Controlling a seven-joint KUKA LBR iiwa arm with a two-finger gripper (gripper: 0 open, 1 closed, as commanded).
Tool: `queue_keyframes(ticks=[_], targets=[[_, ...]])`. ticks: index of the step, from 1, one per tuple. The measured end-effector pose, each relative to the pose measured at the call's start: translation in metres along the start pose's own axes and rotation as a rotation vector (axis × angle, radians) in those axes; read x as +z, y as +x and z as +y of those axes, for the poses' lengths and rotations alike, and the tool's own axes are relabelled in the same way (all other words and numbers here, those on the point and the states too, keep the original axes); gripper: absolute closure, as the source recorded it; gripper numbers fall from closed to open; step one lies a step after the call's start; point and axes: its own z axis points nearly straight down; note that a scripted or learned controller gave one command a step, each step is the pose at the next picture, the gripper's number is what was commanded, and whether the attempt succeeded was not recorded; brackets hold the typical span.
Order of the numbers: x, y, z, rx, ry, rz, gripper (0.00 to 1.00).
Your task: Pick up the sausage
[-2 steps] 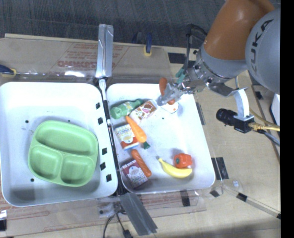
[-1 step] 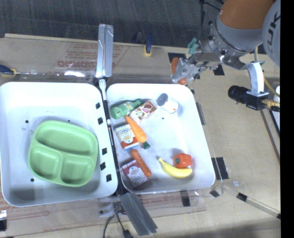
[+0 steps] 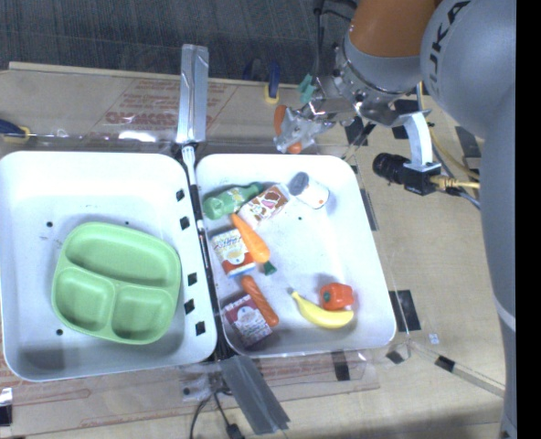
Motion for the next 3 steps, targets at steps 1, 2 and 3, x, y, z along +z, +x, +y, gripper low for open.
queue_keyframes(ticks=[1,2,3], targets=[[0.054,0.009,0.035,-0.109,0.0,0.001,1.0],[0.124,0.03,0.039,-0.199,-0.001,0.0,1.0],[0.143,0.107,0.053,-0.071,0.001,0.001,1.0]])
